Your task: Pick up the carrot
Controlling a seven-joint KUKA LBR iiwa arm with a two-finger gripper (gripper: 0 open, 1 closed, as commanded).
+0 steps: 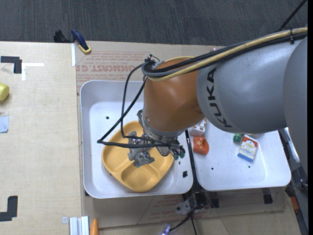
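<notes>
An orange lump [200, 145] that looks like the carrot lies at the left edge of the right bin [230, 177], just past the divider. My gripper [141, 157] hangs low over a yellow divided plate [128, 173] in the left bin [93, 131], about a hand's width left of the orange lump. The arm's orange band and grey wrist hide the middle of both bins. Nothing shows between the gripper and the plate.
In the right bin lie a small white and red box [198, 129], a green piece [237, 138] and a white, blue and red carton [248, 149]. A yellow object [3, 92] sits at the bench's far left. Black cables loop over the left bin.
</notes>
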